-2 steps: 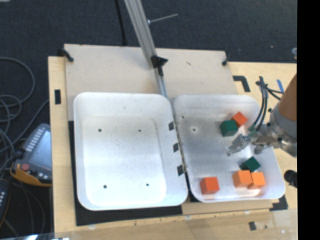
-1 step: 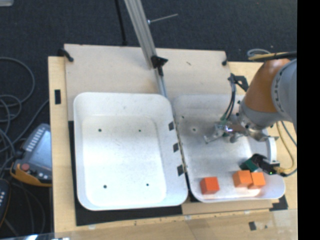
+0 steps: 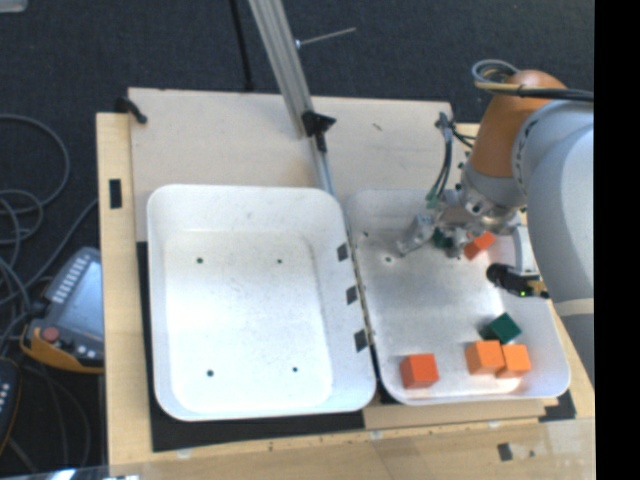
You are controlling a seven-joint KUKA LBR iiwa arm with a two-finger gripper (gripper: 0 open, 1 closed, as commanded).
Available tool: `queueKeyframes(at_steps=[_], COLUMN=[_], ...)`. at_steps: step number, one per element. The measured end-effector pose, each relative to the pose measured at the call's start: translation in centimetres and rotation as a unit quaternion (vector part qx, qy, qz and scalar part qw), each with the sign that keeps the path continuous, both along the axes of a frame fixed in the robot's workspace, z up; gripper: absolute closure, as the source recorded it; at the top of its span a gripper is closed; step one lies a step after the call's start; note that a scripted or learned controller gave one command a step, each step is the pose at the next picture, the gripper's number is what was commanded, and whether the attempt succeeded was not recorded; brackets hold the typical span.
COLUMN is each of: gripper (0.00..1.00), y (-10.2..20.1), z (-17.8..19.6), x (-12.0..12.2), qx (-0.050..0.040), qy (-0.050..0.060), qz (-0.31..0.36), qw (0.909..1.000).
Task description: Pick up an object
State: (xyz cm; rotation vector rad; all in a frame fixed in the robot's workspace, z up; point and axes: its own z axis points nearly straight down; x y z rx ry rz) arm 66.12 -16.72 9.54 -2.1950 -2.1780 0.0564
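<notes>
Where claw hovers, small orange block (partly hidden), boxy.

Two bins sit side by side on a bench. The left bin lies beside the right bin, which holds four blocks near its front edge (three in a row, one just behind them), with the gripper over its back part.
</notes>
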Motion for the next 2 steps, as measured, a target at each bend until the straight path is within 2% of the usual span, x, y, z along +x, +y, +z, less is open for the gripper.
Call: queueKeyframes(at_steps=[1,2], gripper=[0.00,0.00], y=[-2.63,-1.88], z=[-0.30,-0.30], x=[0.61,0.15], qx=[0.0117,0.0002], qy=[0.011,0.001], qz=[-0.003,-0.002], qw=[0.9999,1.0000])
